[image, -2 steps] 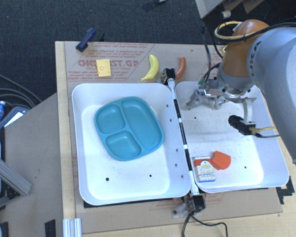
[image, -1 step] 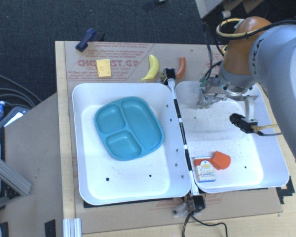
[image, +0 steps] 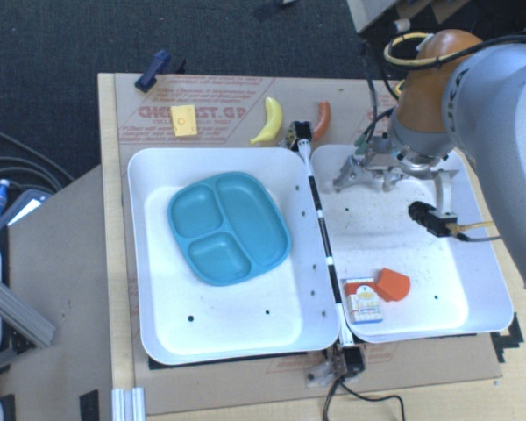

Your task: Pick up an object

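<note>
Camera view: hand (image: 368, 175) hovers at the right bin's (image: 482, 310) far end, fingers spread, nothing between them. Orange block (image: 392, 284) and small card (image: 363, 303) sit well apart from it, near front wall. Risk: closes on air, or card's too flat to pinch.

On the worktop (image: 202, 103), the left bin (image: 149, 261) holds a blue divided plate (image: 230, 226). The right bin (image: 473, 296) holds an orange block (image: 393, 285) touching a small card (image: 363, 302) near its front edge. The gripper (image: 373, 175) hangs over that bin's back left corner. A banana (image: 268, 121) lies behind the bins.
</note>
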Available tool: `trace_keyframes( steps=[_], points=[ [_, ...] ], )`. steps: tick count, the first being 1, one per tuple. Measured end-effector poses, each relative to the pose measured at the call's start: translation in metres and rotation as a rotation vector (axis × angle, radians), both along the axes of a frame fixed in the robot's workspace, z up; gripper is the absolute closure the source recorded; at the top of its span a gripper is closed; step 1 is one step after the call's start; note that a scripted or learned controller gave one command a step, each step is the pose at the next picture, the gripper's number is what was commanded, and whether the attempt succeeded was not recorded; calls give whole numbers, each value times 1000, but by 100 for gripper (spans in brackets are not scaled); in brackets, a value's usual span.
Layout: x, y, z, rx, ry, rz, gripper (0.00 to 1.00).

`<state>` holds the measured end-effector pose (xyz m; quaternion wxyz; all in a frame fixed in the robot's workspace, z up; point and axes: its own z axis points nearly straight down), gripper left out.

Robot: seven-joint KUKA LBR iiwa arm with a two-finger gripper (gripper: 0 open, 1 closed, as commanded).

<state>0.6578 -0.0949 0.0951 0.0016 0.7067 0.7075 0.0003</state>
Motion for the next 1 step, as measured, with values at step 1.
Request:
trace_keyframes(
  steps=[1],
  points=[
    [1,0,10,-1,-3,0,100]
  ],
)
